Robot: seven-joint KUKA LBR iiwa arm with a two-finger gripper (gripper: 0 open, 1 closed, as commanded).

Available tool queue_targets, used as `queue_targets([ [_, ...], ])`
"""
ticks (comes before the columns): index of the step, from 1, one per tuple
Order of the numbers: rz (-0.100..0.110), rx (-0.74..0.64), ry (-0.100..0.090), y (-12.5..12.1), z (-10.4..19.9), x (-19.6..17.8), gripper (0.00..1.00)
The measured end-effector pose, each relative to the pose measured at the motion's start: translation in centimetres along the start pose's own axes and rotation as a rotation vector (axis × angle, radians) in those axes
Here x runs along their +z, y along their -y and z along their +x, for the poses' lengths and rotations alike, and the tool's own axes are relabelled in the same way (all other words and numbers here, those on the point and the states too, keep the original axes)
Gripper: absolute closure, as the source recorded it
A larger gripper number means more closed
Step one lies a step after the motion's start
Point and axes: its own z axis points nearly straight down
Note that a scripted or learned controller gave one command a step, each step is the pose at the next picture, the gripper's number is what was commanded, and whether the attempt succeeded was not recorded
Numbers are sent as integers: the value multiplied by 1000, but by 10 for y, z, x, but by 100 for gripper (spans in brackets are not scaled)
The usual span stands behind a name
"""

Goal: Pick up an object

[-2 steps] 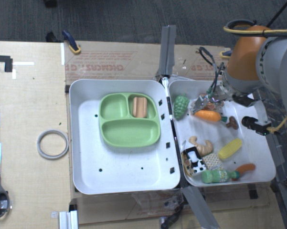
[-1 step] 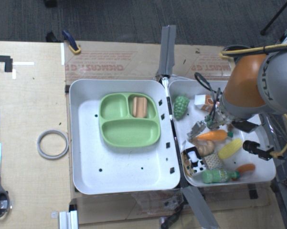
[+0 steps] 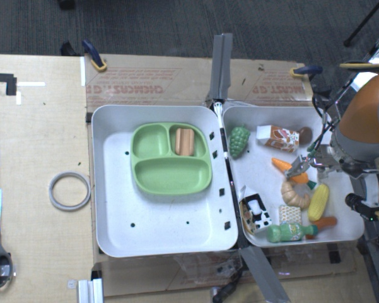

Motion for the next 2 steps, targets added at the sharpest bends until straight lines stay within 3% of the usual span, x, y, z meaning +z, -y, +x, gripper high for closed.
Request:
queue_targets([
  [1,0,1,0,0,-1,-9,100],
  [2,1,-94,-1,-3,89,-101,100],
])
